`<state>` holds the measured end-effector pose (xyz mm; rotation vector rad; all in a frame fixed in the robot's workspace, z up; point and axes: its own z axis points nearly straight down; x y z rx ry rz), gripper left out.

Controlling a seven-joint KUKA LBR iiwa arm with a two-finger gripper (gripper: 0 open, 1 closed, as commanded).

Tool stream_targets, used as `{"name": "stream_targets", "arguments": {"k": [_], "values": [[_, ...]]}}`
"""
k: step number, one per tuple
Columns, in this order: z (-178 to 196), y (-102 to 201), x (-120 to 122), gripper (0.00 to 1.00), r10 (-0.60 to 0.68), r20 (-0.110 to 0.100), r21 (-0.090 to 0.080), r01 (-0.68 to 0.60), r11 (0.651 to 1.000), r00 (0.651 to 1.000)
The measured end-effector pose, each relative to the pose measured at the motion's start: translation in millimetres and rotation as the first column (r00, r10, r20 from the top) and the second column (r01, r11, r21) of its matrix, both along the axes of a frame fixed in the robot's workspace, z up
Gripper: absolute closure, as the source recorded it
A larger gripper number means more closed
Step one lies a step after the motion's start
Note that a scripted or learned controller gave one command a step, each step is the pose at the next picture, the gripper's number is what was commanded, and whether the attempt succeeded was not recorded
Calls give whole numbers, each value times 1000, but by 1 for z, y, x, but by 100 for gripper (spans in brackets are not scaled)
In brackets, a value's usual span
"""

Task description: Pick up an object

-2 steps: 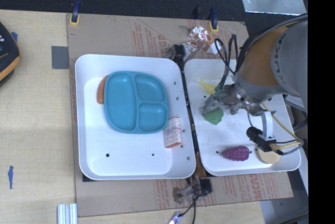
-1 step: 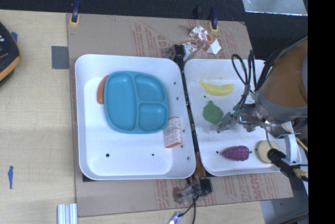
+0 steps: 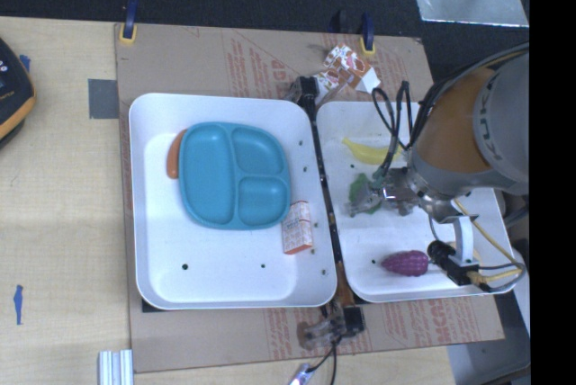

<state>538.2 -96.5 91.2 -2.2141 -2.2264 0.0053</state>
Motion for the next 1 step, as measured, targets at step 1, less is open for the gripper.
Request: {"name": "stream_targets", "arguments": {"k": [1], "values": [[1,-4,56,0,-3,2,2,3,1000,1000]]}}
